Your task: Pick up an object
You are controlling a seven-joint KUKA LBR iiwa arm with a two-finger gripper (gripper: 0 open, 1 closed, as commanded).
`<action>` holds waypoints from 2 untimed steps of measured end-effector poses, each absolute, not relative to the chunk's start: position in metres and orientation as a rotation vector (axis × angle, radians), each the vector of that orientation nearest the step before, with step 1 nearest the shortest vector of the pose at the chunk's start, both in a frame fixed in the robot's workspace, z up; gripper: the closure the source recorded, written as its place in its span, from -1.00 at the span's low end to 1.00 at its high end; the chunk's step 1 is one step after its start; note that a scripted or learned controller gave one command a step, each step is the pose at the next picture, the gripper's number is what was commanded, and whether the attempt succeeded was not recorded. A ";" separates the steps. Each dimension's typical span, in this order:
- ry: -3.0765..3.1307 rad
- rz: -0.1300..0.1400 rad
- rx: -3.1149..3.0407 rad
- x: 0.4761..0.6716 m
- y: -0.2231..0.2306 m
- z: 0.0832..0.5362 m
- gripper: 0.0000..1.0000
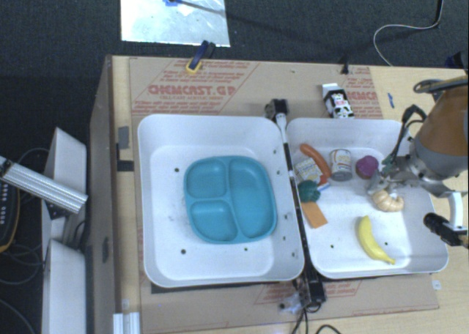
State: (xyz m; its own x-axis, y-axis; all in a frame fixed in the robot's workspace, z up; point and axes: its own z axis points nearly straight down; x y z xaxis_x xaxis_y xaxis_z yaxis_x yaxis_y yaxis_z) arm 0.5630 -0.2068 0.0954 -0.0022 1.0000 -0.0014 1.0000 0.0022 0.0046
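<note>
- Bench (220, 80): flat board covered in tan protective paper printed with red lettering; matte, stiff, bearing both bins.
- Left bin (157, 179): shallow white plastic tray with rounded corners and a smooth, slightly glossy floor.
- Right bin (418, 252): the same shallow white shape, touching the left bin along a dark central seam; it holds all the loose objects.
- Arm (443, 131): grey casing with an orange band, entering from the right, over the right bin's far right part.
- Blue plate (229, 199): three-compartment moulded plastic dish, rounded-rectangular, lying flat in the middle of the left bin.
- Gripper (387, 179): low over the right bin's right half, directly above the beige object; whether its fingers are apart or together cannot be told here.
- Banana (374, 239): yellow, curved, smooth toy fruit near the right bin's front edge; likely light and rigid, best pinched across its middle.
- Beige lumpy object (387, 201): pale, knobbly, just under the gripper and so the probable target; appears light, its uneven surface offering a grip across the narrowest part, though it may roll.
- Orange sausage-shaped piece (315, 155): smooth, elongated, at the bin's left.
- Small can (341, 164): upright cylinder with a metallic top, probably stiff and slippery.
- Purple round object (366, 166): beside the can.
- Dark green piece (308, 192) and flat orange slab (314, 214): near the seam.
</note>
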 end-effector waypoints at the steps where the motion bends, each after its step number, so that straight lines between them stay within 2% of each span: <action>1: 2.224 0.005 2.215 0.553 -0.143 0.178 1.00; 2: 2.223 0.001 2.219 0.530 -0.135 0.179 1.00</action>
State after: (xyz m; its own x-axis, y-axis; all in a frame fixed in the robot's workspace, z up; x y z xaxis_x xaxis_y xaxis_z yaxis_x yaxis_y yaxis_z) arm 0.5298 -0.1353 0.1791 -0.0017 1.0000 -0.0002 1.0000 0.0017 0.0013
